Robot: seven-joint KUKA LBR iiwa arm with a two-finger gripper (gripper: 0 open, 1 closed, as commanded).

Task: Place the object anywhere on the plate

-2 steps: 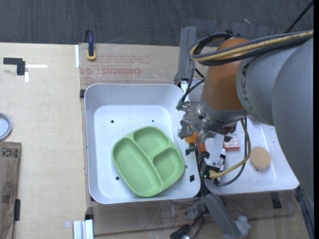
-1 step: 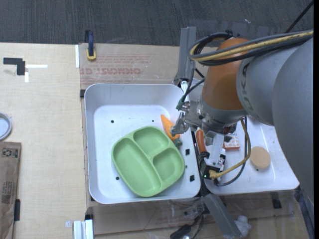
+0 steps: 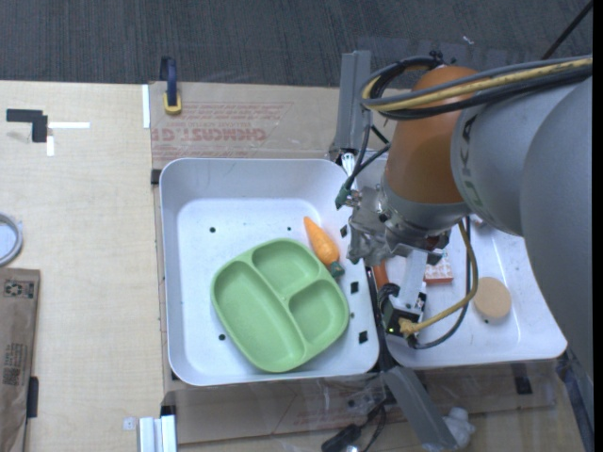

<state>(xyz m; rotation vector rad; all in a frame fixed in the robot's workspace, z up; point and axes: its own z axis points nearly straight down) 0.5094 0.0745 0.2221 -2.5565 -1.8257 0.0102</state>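
Camera view looked down on the table with two white bins side by side. The left bin had a green plate in it, three compartments, sitting at a bit of an angle toward the near-right part of the bin. A toy carrot lay on the bin floor right at the plate's far-right rim, orange body with a small green top, pretty much touching the edge but not on the plate itself. The arm came in from the right, with its orange band over the wall between the bins. The jaws sat just right of the carrot, honestly couldn't tell how they stood since the wrist blocked them. The right bin held a round tan piece and a small red and white thing.
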